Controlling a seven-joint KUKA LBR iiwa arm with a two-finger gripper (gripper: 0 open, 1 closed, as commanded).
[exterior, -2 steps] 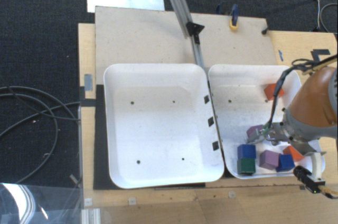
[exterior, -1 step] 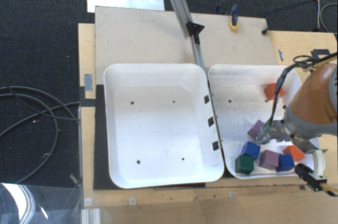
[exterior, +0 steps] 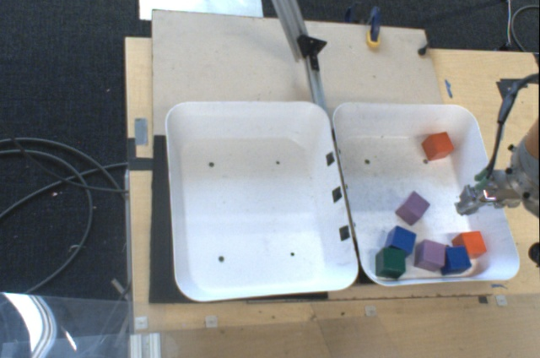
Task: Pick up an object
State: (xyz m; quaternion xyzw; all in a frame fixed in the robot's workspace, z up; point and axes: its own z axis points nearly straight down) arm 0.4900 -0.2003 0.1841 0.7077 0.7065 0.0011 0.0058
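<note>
Right bin [exterior: 371,128] holds small orange cube [exterior: 437,146]

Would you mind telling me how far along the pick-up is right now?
Nothing looks picked yet: all seven blocks lie in the right bin, including the purple block and the orange block. The gripper sits at that bin's right rim, with no block between its fingers. Grasping and lifting a block is left.

Black cables [exterior: 51,179] on dark carpet; yellow clamp [exterior: 372,35] at bench's far edge.
</note>
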